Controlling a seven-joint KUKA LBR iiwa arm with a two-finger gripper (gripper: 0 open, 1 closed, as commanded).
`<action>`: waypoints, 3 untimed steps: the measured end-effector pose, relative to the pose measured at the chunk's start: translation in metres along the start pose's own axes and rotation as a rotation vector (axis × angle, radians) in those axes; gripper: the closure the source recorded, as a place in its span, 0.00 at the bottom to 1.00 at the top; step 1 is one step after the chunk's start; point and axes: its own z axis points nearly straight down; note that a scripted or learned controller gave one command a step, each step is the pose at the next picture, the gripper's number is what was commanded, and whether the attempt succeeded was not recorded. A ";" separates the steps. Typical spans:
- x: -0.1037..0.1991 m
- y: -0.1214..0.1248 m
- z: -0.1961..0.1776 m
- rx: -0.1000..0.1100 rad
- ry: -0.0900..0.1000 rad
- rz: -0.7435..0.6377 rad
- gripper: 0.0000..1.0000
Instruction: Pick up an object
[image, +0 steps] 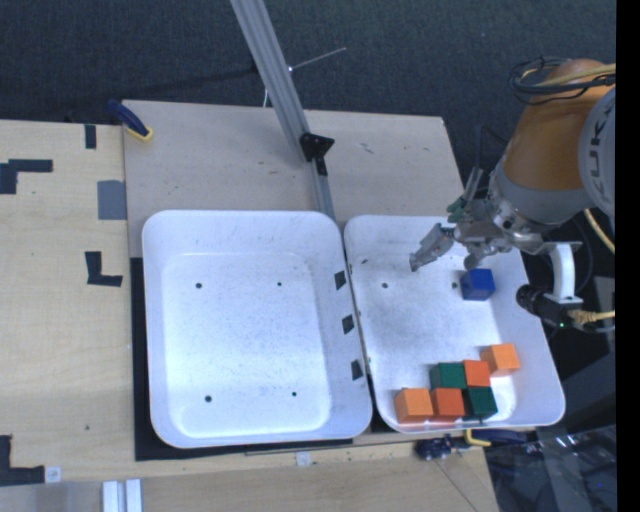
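Note:
A blue cube (478, 284) lies in the right bin (400, 330), toward its far right side. Several orange and green blocks sit clustered at the bin's near right corner, among them an orange block (414, 403), a green block (449, 376) and another orange block (501, 357). My gripper (444, 258) hangs over the far part of the right bin, just up and left of the blue cube. It is open, one finger (426, 254) slanting down to the left, and nothing sits between the fingers.
The left bin (160, 300) lies beside the right one. A grey metal pole (285, 85) slants across the bench behind the bins. The arm's orange band (550, 130) fills the upper right.

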 end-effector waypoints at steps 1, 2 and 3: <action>0.000 0.000 0.000 0.000 0.000 0.000 0.00; 0.002 0.001 0.044 0.005 -0.001 0.001 0.00; 0.012 -0.005 0.100 0.006 0.000 0.001 0.00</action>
